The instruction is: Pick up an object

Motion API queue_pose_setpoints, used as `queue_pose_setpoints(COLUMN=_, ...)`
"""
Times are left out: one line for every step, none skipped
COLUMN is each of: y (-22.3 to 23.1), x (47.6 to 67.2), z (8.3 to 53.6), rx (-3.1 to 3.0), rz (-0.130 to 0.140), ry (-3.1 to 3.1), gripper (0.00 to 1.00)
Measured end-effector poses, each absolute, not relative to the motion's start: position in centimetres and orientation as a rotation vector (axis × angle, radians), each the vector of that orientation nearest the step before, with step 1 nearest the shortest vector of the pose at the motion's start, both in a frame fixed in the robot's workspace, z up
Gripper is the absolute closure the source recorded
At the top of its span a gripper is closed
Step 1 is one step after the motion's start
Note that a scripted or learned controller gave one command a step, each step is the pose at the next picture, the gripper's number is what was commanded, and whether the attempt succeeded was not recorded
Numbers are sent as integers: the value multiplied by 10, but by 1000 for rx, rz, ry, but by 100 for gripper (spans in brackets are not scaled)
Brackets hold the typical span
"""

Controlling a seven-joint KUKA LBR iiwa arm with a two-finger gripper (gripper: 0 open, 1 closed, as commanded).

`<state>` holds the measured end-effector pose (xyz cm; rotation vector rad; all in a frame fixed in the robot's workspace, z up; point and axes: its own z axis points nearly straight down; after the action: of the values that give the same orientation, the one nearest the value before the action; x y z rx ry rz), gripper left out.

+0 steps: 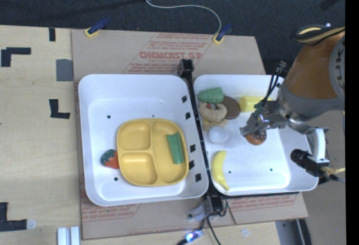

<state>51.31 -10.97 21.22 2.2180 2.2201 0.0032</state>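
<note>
The counter (33, 126) carries two shallow white bins side by side. The left bin (95, 92) holds a yellow divided tray (140, 154) with a green block (176, 148) lying in its right compartment, and a small red and green piece (109, 158) sits just beside the tray's left edge. The right bin (280, 179) is the crowded one: at its far left a green leafy item (211, 94) touches a brown lump (217, 111), with a yellow piece (247, 104) just to their right, a white round item (218, 135) nearer, and a banana (219, 169) near the front wall.

The arm (317, 78) reaches in from the right, and its end effector (257, 129) is low in the middle of the right bin, directly over a small brownish-red object (257, 138), the likely target. Whether its jaws are apart or together I cannot tell, since the wrist hides them.

The main risk is a miss: the object is small and rounded, so an off-centre close could squirt it sideways across the slick bin floor. It may also be pressed down rather than gripped. A wide sweep could nudge the white round item just to the left.
</note>
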Motion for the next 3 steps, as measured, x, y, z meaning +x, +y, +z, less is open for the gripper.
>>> queue_pose_setpoints(y=-109, x=513, z=225, rx=2220, rz=0, ry=2224, gripper=100)
queue_pose_setpoints(y=-54, x=545, z=227, rx=2213, rz=2, ry=2231, gripper=100)
queue_pose_setpoints(y=-9, x=576, z=214, rx=2215, rz=-1, ry=2229, gripper=100)
